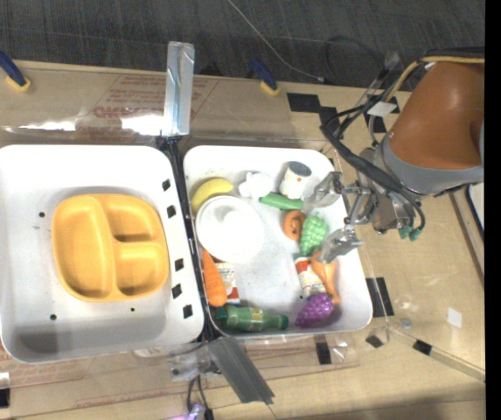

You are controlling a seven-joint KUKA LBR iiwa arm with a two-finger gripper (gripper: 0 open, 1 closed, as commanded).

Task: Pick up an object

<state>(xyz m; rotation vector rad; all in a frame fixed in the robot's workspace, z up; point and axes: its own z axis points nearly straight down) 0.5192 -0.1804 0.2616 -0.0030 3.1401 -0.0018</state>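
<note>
My gripper (330, 218) hangs over the right side of the right bin (353, 297), its two fingers spread wide and open, with nothing between them. Just left of it in the bin lie a green bumpy toy (313, 233) and a small orange toy (292, 224). A white cup (295, 178) and a green vegetable (278, 202) sit further back. A white bowl (231, 227) and a yellow banana (210, 191) lie at the bin's left. Purple grapes (317, 308), a green bottle (250, 319) and a carrot (214, 280) lie along the front.
The left bin (14, 304) holds a yellow divided tray (110, 243). A small red-and-white bottle (306, 278) lies under the lower finger. Cables and the orange wrist band (434, 121) stand to the right, over the bench.
</note>
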